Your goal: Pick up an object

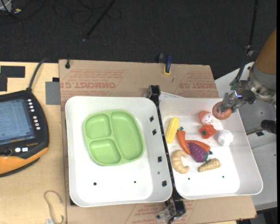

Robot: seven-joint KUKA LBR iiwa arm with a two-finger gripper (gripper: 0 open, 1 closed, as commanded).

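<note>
Two white bins, one green tray, one corn cob, one croissant

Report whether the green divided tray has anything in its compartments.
Empty. The green tray in the left bin shows bare green in all three compartments; the toy foods lie in the right bin.

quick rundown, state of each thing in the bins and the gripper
green tray: flat in left bin, compartments bare
corn: lying in right bin
carrot: lying beside the corn
eggplant: lying against the carrot
croissant: lying near the divider
tomato: resting, untouched
white piece: resting by the right wall
gripper: over the right bin's far corner, round reddish piece at its tip
</note>
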